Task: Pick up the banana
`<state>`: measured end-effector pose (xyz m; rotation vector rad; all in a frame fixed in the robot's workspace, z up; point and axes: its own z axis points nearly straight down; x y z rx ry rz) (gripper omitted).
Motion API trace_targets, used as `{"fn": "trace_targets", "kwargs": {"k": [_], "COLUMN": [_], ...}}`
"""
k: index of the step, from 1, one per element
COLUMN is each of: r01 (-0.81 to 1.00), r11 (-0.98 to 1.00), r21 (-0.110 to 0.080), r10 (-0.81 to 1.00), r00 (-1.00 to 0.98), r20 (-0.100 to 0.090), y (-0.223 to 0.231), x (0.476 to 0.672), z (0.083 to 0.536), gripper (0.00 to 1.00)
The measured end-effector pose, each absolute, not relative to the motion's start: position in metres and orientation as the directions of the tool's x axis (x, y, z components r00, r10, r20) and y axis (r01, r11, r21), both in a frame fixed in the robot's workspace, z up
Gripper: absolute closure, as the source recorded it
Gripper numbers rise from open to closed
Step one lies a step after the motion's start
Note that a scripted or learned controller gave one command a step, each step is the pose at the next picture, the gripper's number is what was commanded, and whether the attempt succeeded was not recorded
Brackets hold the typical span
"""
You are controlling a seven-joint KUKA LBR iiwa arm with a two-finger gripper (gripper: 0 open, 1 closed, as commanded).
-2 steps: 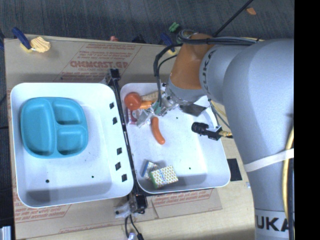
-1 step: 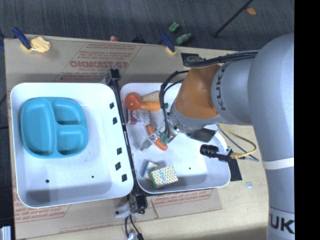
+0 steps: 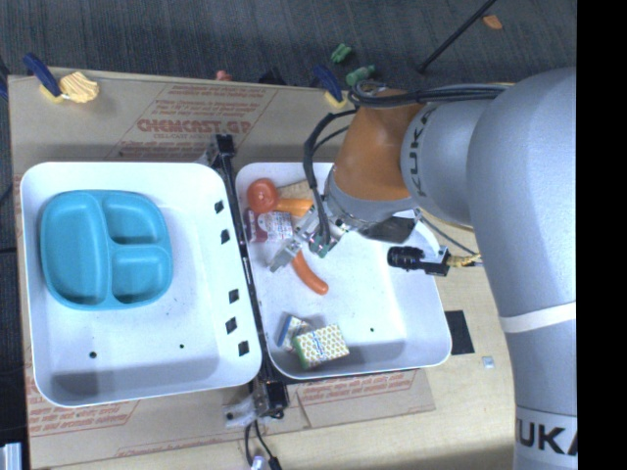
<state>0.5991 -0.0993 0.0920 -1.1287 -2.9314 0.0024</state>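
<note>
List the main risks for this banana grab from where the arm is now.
1. The gripper sits low in the right bin among crowded items: a red-orange piece, a packet and an orange piece. It may close on the wrong one.
2. No plainly yellow banana stands out; the arm may be covering it, so the grasp could miss.

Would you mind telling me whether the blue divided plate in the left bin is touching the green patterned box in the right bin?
Apart. The camera view shows the blue divided plate in the left bin and the green patterned box in the right bin, with both bins' walls between them.
</note>
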Motion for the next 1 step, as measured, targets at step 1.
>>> {"fn": "trace_targets", "kwargs": {"k": [1], "r01": [0.69], "r11": [0.724], "r21": [0.0], "r10": [0.69], "r00": [-0.724], "r20": [0.005], "y": [-0.0215], "x": [0.5337], "z": [0.1614], "gripper": [0.0]}}
